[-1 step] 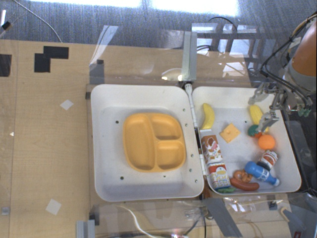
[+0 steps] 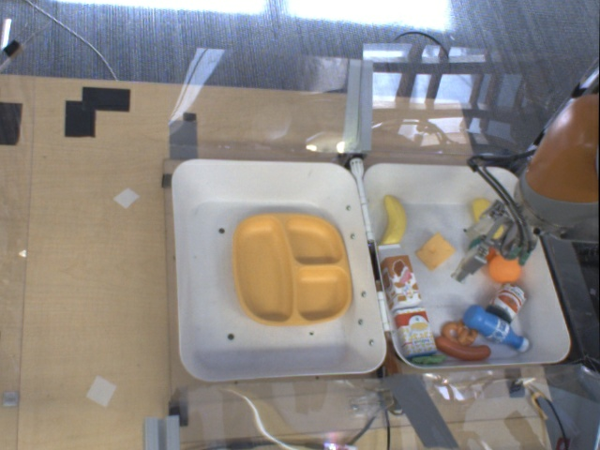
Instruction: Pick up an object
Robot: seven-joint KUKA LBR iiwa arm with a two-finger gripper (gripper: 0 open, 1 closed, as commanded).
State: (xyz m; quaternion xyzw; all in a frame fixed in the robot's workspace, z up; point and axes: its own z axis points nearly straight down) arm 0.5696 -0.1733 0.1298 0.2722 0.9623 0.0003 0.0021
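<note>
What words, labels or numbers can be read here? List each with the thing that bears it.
None can be read.
Carton in the right bin: red and white print with pictures, too blurred to read.
Bottle: red and white label, too small to read.
Black squares on the bench: shapes, not letters.

Glossy yellow plastic tray (image 2: 291, 268)

On the worktop (image 2: 84, 279), two bins side by side: in the left bin (image 2: 197, 251) a divided tray (image 2: 291, 268); in the right bin (image 2: 553, 331) a banana (image 2: 395, 219) at the back, a carton (image 2: 405, 305) along the left wall, a bottle (image 2: 497, 322) and sausage (image 2: 461, 347) in front.
</note>
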